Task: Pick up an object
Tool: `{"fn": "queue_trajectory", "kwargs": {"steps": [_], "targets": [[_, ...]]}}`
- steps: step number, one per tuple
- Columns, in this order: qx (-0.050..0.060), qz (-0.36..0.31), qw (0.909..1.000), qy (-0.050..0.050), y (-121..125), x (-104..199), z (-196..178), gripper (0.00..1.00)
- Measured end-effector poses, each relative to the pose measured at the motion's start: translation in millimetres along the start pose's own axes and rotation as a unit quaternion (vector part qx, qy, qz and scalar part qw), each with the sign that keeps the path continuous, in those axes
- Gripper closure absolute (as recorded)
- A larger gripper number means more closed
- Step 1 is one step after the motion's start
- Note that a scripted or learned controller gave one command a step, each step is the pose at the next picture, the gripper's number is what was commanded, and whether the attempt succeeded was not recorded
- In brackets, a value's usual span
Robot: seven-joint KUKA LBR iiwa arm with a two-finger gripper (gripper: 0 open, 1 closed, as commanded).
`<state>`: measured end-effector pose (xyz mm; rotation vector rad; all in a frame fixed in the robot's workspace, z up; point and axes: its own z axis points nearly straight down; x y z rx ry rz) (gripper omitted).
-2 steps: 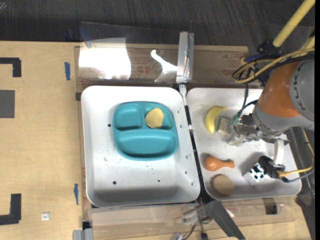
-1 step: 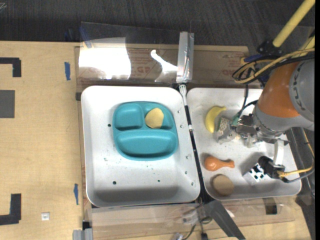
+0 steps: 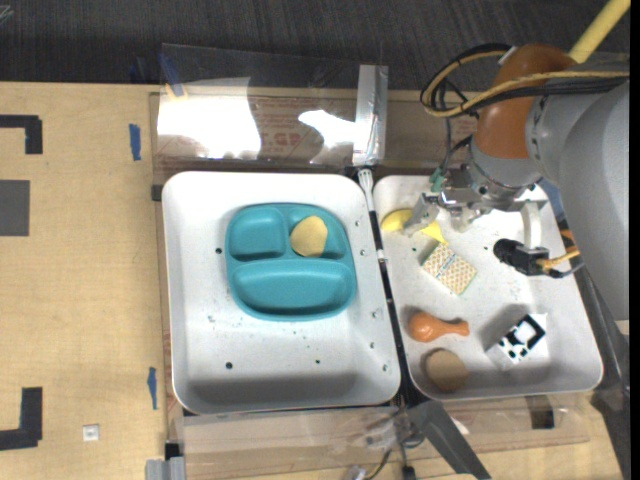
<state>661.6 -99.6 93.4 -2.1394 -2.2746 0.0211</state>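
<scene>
Wooden bench [image 3: 70,298], two white bins | my gripper [image 3: 443,204] upper right, over right bin [image 3: 560,353], beside yellow piece [image 3: 398,220] | fingers: cannot tell | teal tray [image 3: 290,283] centre-left

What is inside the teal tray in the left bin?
The teal tray has three compartments. A yellowish round object sits in its upper-right one. The other two look bare. Whatever lies under the tray or under that object is covered.
</scene>
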Motion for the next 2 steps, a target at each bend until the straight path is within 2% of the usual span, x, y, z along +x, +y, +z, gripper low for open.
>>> {"fn": "queue_trajectory", "kwargs": {"steps": [1, 2], "targets": [[0.0, -0.001, 1.0, -0.002, -1, 0, -8, 1.0], [-0.015, 0.049, 0.9987, -0.001, 0, 51, -94, 1.0]]}}
